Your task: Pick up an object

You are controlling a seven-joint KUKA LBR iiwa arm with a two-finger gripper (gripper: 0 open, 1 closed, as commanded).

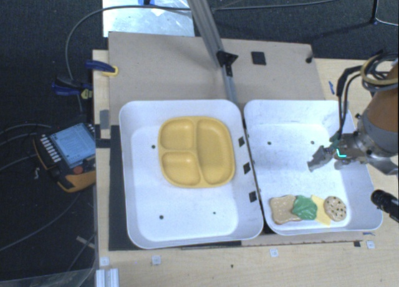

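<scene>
I see the gripper [319,161] over the right bin [287,123], near its right wall, with the grey arm [377,133] coming in from the right side. Nothing is between its fingers. If the fingers are spread or closed, I cannot tell from this slanted view, because they look like one dark shape.

The things to pick lie below the gripper in my view, along the front edge of the same bin, apart from it. Directly below and a little to the left of the gripper is a slice of toast [282,209]. A green leaf piece [305,207] lies just beside the toast and partly on it. Next comes a yellow cheese slice [320,211], partly under the leaf, and then a round cookie [335,208] with dark chips, almost under the wrist.

Well to the left of the gripper, in the left bin [143,217], lies a yellow plate [196,151] with three compartments.
</scene>
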